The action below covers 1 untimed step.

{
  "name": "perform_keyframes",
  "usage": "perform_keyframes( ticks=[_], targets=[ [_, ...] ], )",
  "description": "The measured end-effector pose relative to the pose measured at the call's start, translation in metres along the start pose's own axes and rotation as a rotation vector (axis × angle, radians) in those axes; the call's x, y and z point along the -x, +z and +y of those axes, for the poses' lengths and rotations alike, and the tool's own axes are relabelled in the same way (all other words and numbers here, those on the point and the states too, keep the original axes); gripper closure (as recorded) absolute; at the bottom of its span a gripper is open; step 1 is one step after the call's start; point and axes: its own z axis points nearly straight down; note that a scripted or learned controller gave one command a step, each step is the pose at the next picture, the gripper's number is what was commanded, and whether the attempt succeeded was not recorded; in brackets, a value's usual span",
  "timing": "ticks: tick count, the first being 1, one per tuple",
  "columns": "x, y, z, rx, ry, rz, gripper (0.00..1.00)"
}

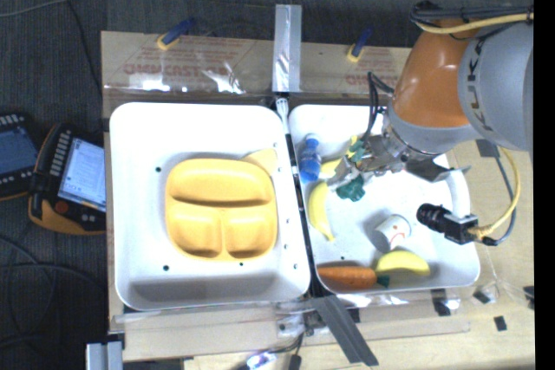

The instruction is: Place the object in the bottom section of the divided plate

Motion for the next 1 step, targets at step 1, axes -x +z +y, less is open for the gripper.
perform_keyframes(
  ticks=[1],
  targets=[
    [-0.0493, 0.0008, 0.0526, 0.001, -0.085, 0.001, 1.00]
  ],
)
